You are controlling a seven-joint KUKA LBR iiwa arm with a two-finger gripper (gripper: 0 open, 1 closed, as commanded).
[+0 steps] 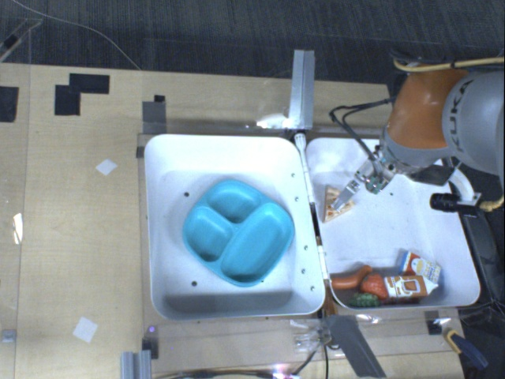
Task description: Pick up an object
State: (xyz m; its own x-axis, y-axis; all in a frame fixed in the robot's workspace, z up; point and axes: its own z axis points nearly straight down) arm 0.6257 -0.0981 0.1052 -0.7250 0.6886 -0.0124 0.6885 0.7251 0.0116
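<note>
Arm: the grey arm with its orange band reaches in from the right and angles down over the upper part of the right bin (pixel 442 235).
End effector: the end effector (pixel 351 196) points down-left toward the divider between the bins; whether it is open or closed cannot be told at this size.
Nearest thing: a small tan, wedge-like item (pixel 338 202) lies at the tip, close to the right bin's left wall; contact or a hold cannot be confirmed.
Other candidates: a juice carton (pixel 410 279) lies flat along the right bin's lower rim, with an orange-red item (pixel 351 278) and a green piece (pixel 364 299) just beside it, likely settled there by the rim's slope.
Left bin: the left bin (pixel 170 212) holds a blue sectioned tray (pixel 239 231) near its middle.
Edges: the tan item sits near the divider wall, so a finger on that side has little room, in my judgement.
Open room: the middle of the right bin's floor is bare, giving space to descend and lift; the lower cluster is crowded against the rim.
</note>
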